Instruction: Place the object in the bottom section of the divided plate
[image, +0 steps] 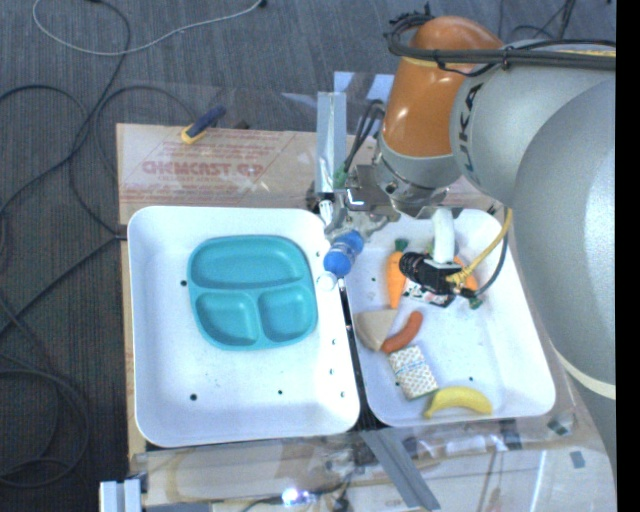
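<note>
The gripper (345, 235) grips a blue object (338, 261) above the bins' shared edge. The divided plate (254, 290) lies to its left.

One fixed camera looks down at a slant on the left bin (160, 400), with the arm (440, 90) entering from its right.

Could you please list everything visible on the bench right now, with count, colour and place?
divided plate: one, teal, in the left bin
left bin: one, white
right bin: one, white
blue object: one, blue, over the divide between the bins
carrot: one, orange, right bin
sausage: one, reddish, right bin
banana: one, yellow, right bin's near edge
patterned block: one, pale, right bin
arm: one, grey with orange band, reaching in from the right
</note>
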